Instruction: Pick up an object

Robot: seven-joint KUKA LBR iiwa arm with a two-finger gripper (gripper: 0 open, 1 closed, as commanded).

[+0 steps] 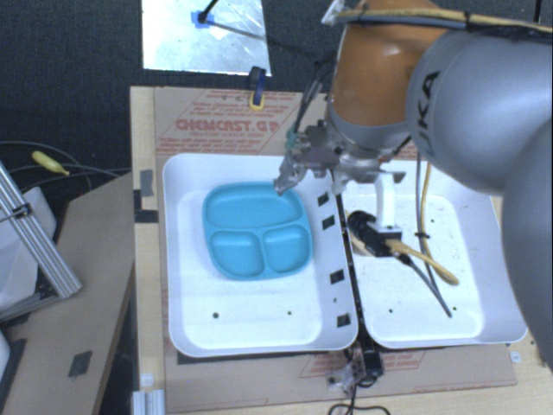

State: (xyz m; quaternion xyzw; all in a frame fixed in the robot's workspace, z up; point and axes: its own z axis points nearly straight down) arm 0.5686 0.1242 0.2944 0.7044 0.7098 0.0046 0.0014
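Observation:
A light blue plate (pixel 256 230) with three compartments lies flat in the left white bin (pixel 185 266), toward its back. My gripper (pixel 287 182) hangs low over the plate's far right corner, at or just above its rim. The grey arm with its orange band reaches in from the right above the wall between the bins. Nothing can be seen held in the gripper.
The right white bin (pixel 471 314) lies under the arm, which hides much of its floor. Both bins rest on a cardboard sheet (pixel 220 119). A shiny metal sheet (pixel 203 20) lies behind, and an aluminium frame (pixel 30 249) stands at the left.

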